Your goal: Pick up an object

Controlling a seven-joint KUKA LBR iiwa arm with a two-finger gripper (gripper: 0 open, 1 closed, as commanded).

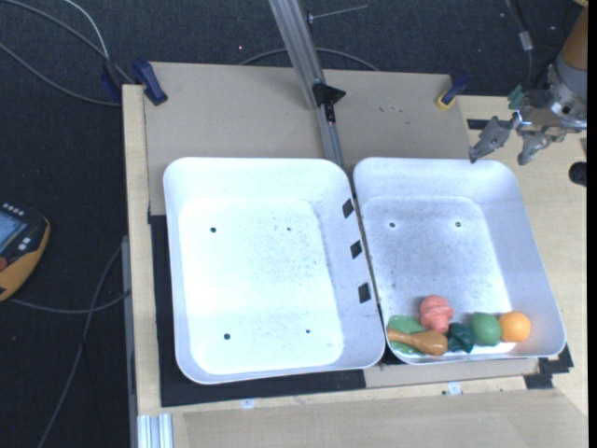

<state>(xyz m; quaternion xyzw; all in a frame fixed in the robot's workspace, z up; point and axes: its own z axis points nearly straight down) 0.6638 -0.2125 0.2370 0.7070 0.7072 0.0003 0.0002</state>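
Small plastic toy foods, a pink lump (pixel 435 311), green ball (pixel 484 328) and orange ball (pixel 515 326), crowd the right white bin's (pixel 522 215) lower edge, while the two-finger gripper (pixel 506 144) hovers wide apart, holding nothing, at upper right.

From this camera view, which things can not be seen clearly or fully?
- The arm: cut off by the right edge; most of it lies outside.
- The gripper: small and blurred.
- The dark green toy: partly covered by the green ball and the pink toy; shape unclear.
- The device at the left: cut off by the edge.
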